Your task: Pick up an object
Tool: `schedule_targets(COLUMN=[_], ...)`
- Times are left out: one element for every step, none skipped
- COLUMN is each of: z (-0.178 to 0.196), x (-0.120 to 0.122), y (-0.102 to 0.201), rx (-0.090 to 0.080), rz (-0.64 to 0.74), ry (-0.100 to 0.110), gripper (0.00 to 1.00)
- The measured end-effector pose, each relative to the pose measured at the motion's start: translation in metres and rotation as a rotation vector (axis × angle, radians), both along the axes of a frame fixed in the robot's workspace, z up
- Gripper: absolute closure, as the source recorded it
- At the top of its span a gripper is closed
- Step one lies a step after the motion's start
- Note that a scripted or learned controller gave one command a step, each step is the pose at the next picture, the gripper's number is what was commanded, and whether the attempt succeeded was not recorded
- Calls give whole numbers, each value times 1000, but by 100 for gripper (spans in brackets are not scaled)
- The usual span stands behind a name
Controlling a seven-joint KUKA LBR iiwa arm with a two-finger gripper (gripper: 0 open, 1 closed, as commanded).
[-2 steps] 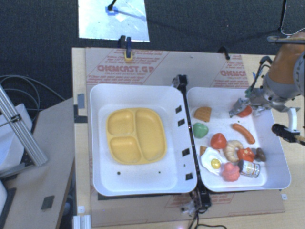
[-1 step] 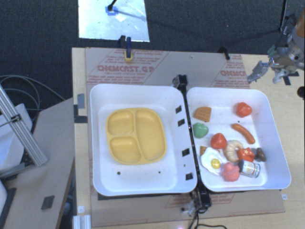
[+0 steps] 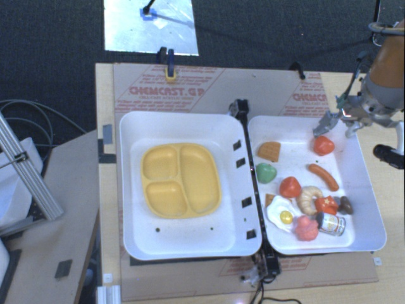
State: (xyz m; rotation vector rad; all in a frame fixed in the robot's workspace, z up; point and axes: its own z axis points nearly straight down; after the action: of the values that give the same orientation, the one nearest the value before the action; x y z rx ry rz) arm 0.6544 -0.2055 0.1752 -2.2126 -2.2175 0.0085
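Observation:
My gripper hangs over the far right corner of the right bin, open, with nothing between its fingers. Just below it and slightly left lies a red tomato, apart from the fingertips. Further down the bin lie a sausage, a brown toast piece, a green pepper, a red fruit, a donut, a fried egg, a pink piece and a small can.
The left bin holds a yellow divided plate. A black hinge strip runs between the bins. The arm's grey wrist with its orange band comes in from the right, above the bin's rim.

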Motion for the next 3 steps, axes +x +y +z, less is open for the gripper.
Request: schedule_targets(z=[-98,23,-84], x=[-29,18,-25], y=[0,-1,0], rx=[-2,-7,-1], rz=[-1,5,2], ry=[-7,-21,-7], gripper=[0,0,0])
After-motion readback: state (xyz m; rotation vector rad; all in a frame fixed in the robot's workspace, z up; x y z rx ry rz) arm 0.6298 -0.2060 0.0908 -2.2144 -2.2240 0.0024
